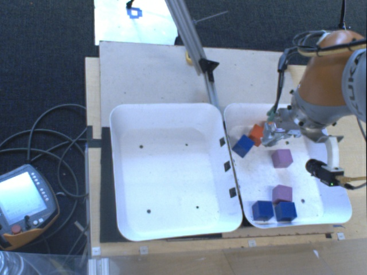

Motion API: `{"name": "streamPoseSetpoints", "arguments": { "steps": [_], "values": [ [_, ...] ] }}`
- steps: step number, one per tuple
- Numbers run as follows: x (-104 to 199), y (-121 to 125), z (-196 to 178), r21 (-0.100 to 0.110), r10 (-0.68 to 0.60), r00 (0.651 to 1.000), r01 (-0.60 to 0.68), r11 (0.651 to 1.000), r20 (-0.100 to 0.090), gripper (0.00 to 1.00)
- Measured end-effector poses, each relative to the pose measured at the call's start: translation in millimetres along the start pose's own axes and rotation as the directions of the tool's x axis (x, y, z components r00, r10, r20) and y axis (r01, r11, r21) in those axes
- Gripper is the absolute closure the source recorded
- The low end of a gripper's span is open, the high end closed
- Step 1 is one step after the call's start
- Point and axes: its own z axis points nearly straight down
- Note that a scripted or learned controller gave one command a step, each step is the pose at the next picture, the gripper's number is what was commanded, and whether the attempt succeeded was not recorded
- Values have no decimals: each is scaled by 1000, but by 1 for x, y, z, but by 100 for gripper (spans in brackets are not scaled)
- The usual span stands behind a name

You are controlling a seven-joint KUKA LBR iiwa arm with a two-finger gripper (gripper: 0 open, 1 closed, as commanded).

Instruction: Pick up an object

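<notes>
The right bin point(338, 211) holds several small blocks. An orange block point(256, 133) lies near its back left, with a blue block point(242, 145) tilted just left of it by the bin wall. A purple block point(281, 158) sits mid-bin. Another purple block point(281, 192) and two blue blocks point(263, 210) point(285, 211) cluster at the front. My gripper point(275, 133) hangs low over the back of this bin, right beside the orange block on its right. The wrist hides how the gripper meets the block.
The left bin point(123, 153) stands beside the right one, sharing a divider edge. A slanted metal pole point(186, 27) crosses the bench at the back. A teach pendant point(23, 202) and cables lie on the floor at far left.
</notes>
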Motion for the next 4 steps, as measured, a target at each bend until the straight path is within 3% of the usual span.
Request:
{"name": "streamPoseSetpoints", "arguments": {
  "steps": [2,3,4],
  "values": [
    [102,-26,14,1,-2,1000,2,1000,-1,100],
    [162,-35,1,-2,-3,1000,3,1000,-2,100],
    [158,-35,1,-2,4,1000,-4,1000,1,0]
  ]
}}
